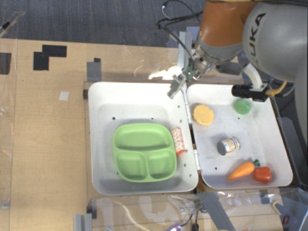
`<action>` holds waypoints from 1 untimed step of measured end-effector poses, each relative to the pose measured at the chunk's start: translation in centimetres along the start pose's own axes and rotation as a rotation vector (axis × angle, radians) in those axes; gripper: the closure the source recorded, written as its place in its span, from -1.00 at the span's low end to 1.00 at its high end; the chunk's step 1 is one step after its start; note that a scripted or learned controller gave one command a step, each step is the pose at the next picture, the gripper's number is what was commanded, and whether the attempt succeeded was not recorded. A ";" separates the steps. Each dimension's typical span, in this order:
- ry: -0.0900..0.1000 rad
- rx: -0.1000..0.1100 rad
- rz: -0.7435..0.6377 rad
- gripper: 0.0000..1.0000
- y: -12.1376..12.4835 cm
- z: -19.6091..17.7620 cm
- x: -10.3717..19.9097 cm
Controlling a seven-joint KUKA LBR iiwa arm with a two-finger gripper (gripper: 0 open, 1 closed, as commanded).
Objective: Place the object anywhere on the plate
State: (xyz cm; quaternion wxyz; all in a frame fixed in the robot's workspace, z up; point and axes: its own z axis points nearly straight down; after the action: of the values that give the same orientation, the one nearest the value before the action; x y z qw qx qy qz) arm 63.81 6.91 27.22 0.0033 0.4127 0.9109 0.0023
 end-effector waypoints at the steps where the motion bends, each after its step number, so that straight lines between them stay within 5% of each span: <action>1: -0.004 -0.006 -0.003 1.00 0.2 -1.2 0.0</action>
State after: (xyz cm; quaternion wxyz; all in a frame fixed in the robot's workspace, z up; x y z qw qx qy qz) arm 63.96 7.02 28.46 0.0063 0.4115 0.9114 0.0044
